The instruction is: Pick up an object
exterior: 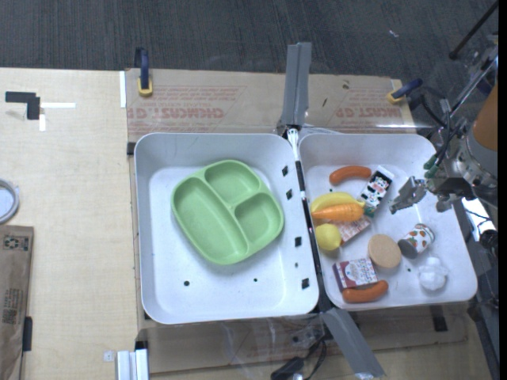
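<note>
Green plastic catches the eye first: a divided plate (228,210) with 3 compartments lies in the left bin (158,291), a little left of the frame's centre. The right bin (463,279) touches it along the middle seam and carries the clutter.

Near that seam sit a banana (333,202), an orange carrot (342,211) touching it from below, and a lemon (328,237) under both. Above them, towards the bin's top, lies an orange sausage (349,174), with a small black-and-white carton (377,188) just beside it on the right. Lower down are a round tan biscuit (384,251), a red packet (356,272) and a second, redder sausage (365,292) along the bottom edge. Further right stand a small patterned cup-like piece (416,240) and a white lump (432,276) in the lower right corner.

The gripper (408,193) hangs in from the right edge of the frame, over bare bin floor between the carton and the cup-like piece. Its fingers are spread apart, and nothing sits between them.
</note>
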